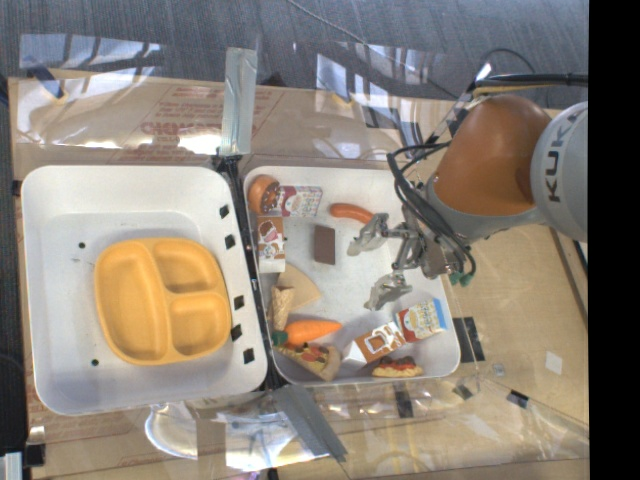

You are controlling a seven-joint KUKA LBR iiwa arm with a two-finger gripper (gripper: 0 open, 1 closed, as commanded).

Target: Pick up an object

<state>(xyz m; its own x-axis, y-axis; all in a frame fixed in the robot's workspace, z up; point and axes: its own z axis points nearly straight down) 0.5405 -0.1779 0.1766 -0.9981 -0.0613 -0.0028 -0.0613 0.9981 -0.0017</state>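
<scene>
Right, starting over on the left: the left bin (pixel 40 298) carries a yellow divided plate (pixel 160 298), sitting well clear of the action. Across the divider, the right bin (pixel 345 173) is the busy one. Along its left wall there's a snack packet (pixel 290 202), and below that a small carton (pixel 271 240) and a wedge of bread (pixel 293 298). Further down, a toy carrot (pixel 312 328) lies with its long axis running left to right, just above a pizza slice (pixel 312 358).

Moving toward the middle, a brown block (pixel 323 244) lies by itself on bare bin floor, long axis running up and down the view. A small sausage (pixel 351 211) lies above and to its right, just beside the upper finger.

Now the gripper (pixel 381 261) hangs over the right half of that bin, fingers (pixel 368 233) spread apart with nothing between them. The block lies to the left of the fingers, near but apart, and looks like the likeliest pick. I'd say its open surroundings make it an easy target, though the sausage crowds the upper side. Below the fingers, two juice cartons (pixel 400 330) and a flat snack (pixel 397 368) fill the lower right corner. The arm (pixel 500 168) leans in from the right, across the desk (pixel 530 338).
</scene>
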